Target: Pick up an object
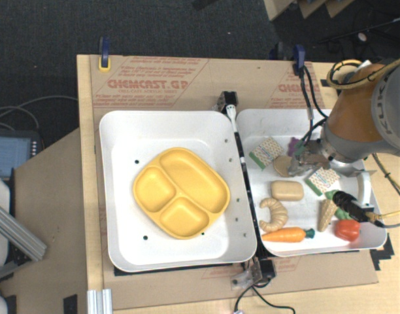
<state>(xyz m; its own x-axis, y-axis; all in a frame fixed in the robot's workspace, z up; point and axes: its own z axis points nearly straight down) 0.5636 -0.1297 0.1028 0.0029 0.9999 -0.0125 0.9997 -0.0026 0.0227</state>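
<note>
White bin (249, 126): small tan round piece (282, 167)

A single camera is looking down from above the bench (187, 77) at a slant, taking in both white bins side by side, the left bin (121, 227) and the right bin (265, 122), with dark floor showing beyond the far edge. It is sitting far enough back that the whole bench top is fitting in, plus some clutter at the left margin. The arm (363, 120) is coming in from the right side of the view, over the right bin.
</note>
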